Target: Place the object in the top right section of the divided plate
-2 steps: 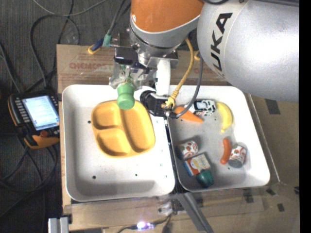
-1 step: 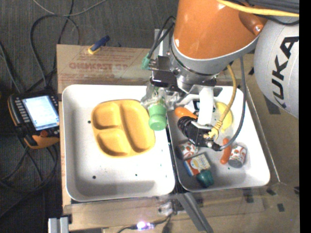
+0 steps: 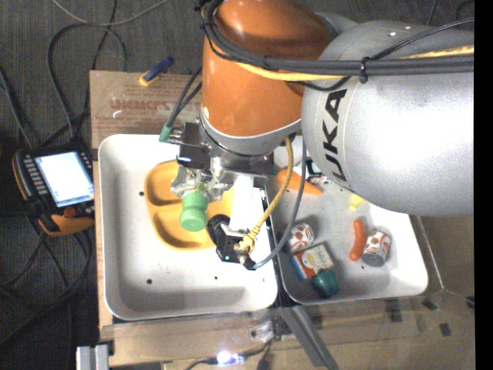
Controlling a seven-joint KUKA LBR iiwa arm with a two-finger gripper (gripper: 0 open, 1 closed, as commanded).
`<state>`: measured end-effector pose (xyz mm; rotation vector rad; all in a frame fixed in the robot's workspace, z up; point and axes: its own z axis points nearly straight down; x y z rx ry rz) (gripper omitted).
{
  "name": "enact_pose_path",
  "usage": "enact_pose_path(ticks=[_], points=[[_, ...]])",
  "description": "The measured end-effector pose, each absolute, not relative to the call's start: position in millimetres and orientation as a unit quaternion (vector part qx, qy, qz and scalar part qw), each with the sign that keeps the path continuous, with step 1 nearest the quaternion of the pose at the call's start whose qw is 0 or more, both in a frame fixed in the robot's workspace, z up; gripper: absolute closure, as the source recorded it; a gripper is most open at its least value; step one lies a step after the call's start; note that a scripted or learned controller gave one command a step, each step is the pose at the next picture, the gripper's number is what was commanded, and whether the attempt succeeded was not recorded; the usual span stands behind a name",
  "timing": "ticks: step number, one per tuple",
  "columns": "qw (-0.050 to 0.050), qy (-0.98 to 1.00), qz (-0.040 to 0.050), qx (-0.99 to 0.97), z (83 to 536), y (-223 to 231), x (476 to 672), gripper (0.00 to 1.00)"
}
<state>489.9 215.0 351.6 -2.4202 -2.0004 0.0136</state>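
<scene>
Gripper [image 3: 199,191] hangs over the yellow plate [image 3: 163,185], and we see it clamped on a green object [image 3: 192,213].

Bench [image 3: 123,102] with two white bins [image 3: 123,284]

Green cylindrical object [image 3: 192,211] over the yellow divided plate [image 3: 163,183] in the left bin — plate partly hidden.

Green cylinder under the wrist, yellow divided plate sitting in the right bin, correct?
Not quite. The camera view shows the yellow divided plate in the left white bin, not the right one. The green cylinder is under the wrist, above the plate.
</scene>
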Motion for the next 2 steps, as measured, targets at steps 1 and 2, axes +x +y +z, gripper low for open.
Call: enact_pose_path(ticks=[1,2], points=[[0.001,-0.612,0.0048,-0.791,256,233,564.9,1.0],[0.001,-0.57,0.0038,-0.821,292,215,571.3,1.0]])
